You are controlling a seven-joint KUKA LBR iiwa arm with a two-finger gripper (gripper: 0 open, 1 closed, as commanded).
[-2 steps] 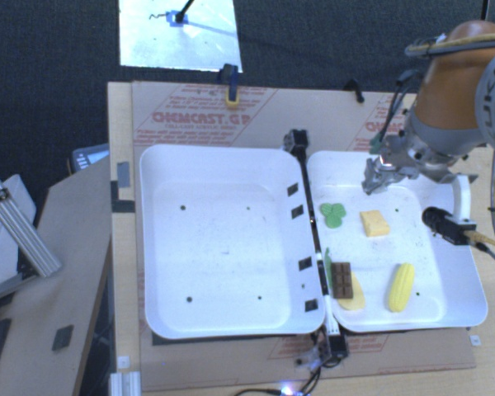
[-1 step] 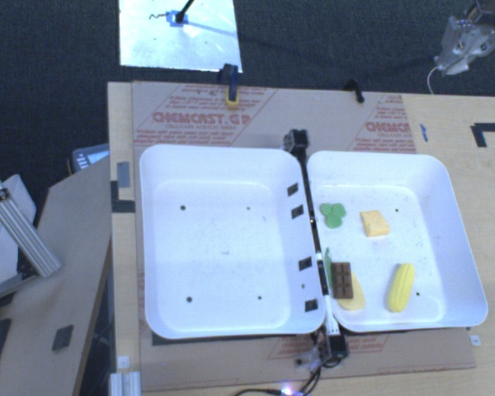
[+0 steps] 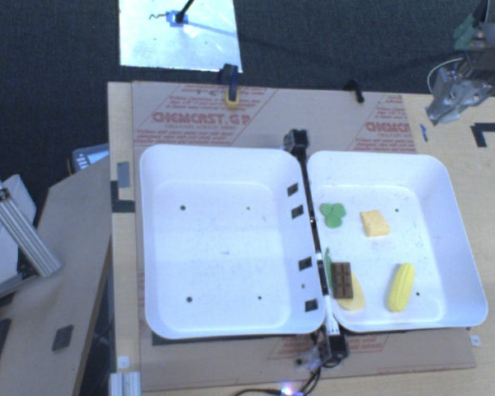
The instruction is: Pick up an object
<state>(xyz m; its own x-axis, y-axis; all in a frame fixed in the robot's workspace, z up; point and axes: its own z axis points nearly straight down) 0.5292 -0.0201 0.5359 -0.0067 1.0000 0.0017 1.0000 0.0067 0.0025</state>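
Observation:
The right bin (image 3: 445, 190) holds several small items: a green leafy piece (image 3: 333, 214), a yellow cheese-like block (image 3: 374, 223), a brown chocolate bar (image 3: 341, 279) lying on a pale yellow slice (image 3: 354, 299), and a yellow corn cob (image 3: 401, 287). My gripper (image 3: 450, 97) hangs at the top right, beyond the far edge of the right bin and well above the bench. It is away from all the items and nothing is seen between its fingers.
The left bin (image 3: 223, 238) lies beside the right one, joined by a black-clipped divider (image 3: 307, 229). A shiny metal plate (image 3: 179, 23) lies at the far side. A metal rail (image 3: 16, 229) slants at the left edge.

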